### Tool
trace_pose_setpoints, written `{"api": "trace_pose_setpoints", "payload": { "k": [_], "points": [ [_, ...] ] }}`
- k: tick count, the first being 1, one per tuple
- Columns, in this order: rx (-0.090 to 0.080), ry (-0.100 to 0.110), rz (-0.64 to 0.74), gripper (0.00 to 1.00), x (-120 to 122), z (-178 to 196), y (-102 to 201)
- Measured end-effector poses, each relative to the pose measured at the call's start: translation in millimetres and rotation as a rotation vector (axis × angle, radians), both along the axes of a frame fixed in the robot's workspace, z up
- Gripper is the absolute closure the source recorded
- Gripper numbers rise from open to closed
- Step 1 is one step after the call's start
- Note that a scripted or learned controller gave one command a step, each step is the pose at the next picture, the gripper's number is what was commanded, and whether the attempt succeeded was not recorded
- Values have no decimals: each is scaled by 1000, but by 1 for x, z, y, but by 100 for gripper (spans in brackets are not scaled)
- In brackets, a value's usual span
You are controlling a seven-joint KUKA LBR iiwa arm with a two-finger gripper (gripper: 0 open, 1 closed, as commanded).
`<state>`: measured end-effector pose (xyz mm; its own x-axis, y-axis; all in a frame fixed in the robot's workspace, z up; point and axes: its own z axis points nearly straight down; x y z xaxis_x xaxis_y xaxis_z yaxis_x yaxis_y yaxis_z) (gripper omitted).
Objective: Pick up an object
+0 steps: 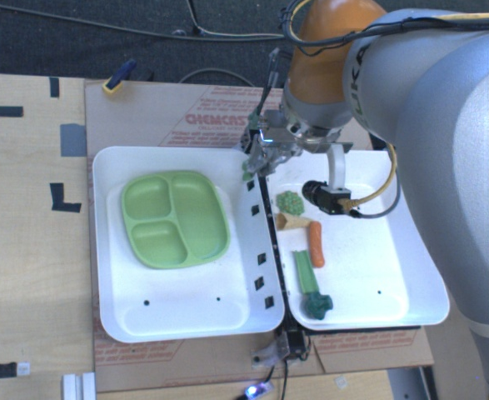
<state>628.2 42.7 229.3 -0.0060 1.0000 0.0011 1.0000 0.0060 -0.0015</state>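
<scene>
Two shallow white bins sat side by side on a sheet of brown cardboard laid over the wooden bench. The left white bin held a pale green plastic plate with three compartments, lying flat in the bin's upper half. The right white bin held a small group of toy foods close to the wall shared with the left bin: a round, bumpy green piece like a broccoli head, a small tan wedge just below it and touching it, an orange carrot-shaped piece lying lengthwise just right of the wedge, and a long green stalk with a dark green leafy end nearest the front edge. The carrot's lower tip sat just beside the upper end of the stalk.

The grey arm with its orange band reached in from the right, and the gripper hung at the far end of the dividing wall between the two bins, above and to the left of the broccoli piece. Whether it was wide or narrow could not be told, as the metal parts blurred together there. A small black unit with a yellow cable hung beneath the wrist, just right of the broccoli piece
</scene>
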Motion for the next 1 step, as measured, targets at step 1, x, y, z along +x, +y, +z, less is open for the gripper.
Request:
{"api": "trace_pose_setpoints", "payload": {
  "k": [1],
  "points": [
    [0, 3, 0, 100, -16, -13, 51]
  ]
}}
